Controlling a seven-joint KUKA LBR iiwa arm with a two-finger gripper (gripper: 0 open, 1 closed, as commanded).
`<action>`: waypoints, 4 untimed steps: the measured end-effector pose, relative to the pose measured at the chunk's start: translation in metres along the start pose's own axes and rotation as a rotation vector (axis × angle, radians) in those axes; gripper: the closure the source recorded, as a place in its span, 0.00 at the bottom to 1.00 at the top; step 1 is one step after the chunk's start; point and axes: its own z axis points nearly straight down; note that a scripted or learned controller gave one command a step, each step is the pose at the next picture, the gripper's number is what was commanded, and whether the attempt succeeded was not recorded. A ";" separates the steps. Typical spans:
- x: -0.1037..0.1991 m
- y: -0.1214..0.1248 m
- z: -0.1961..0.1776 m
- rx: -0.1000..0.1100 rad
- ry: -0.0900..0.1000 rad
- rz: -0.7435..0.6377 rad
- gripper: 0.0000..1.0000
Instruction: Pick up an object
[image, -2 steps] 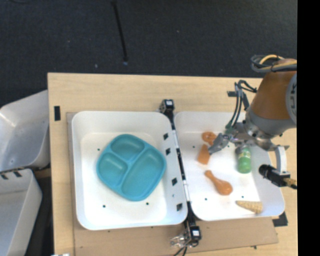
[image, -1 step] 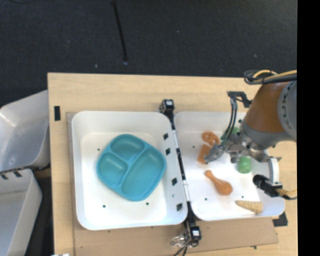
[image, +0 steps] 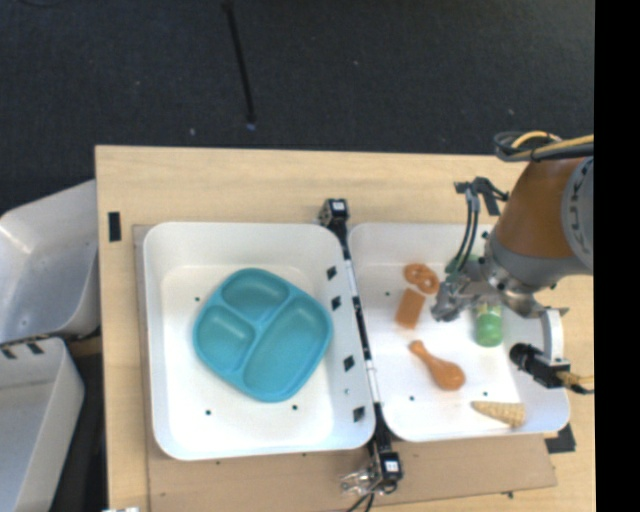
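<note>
My gripper (image: 452, 300) hangs low over the right bin (image: 395, 415), under the grey wrist and orange band. A green bottle-like object (image: 488, 326) stands just right of it, partly hidden by the wrist. An orange block (image: 408, 308) lies just left of the gripper, and a small orange round piece (image: 421, 276) lies above that. Nearer the front are an orange drumstick-shaped toy (image: 440, 366) and a tan cone (image: 500, 411) by the front right corner.
The left bin (image: 165, 400) holds a blue divided plate (image: 263, 333). A divider with black clips (image: 352, 320) runs between the bins. A black part of the arm (image: 535, 364) sticks out over the right bin's right side. Cables (image: 475, 200) hang behind the wrist.
</note>
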 end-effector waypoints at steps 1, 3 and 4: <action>-0.001 -0.003 -0.044 -0.001 0.000 -0.003 1.00; 0.044 0.007 -0.104 0.000 0.001 -0.011 1.00; 0.105 0.020 -0.104 0.001 0.001 -0.012 1.00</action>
